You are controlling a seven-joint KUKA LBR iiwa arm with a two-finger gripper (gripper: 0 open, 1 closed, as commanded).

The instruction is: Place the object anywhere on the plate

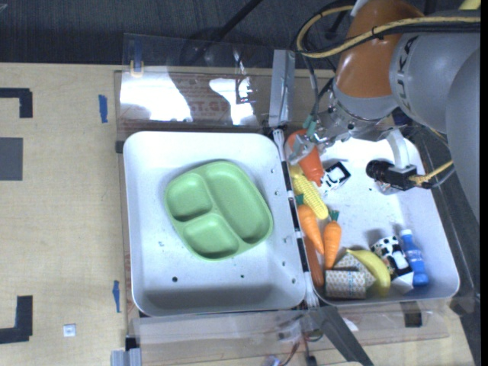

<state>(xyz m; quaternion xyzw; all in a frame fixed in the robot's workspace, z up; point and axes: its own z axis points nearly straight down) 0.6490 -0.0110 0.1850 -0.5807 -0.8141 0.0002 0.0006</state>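
At nine o'clock from my hand [314,137] lies the green plate [219,208]; whether I grip the carrot [309,161], I cannot tell.

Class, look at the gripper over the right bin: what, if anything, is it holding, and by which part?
It cannot be told. The gripper is low at the top of the toy food pile, against an orange carrot, but no grasp is visible.

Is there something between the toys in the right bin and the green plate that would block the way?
Yes: the two bins' raised walls meet between the toy pile and the green plate. The gripper would have to lift a toy over them.
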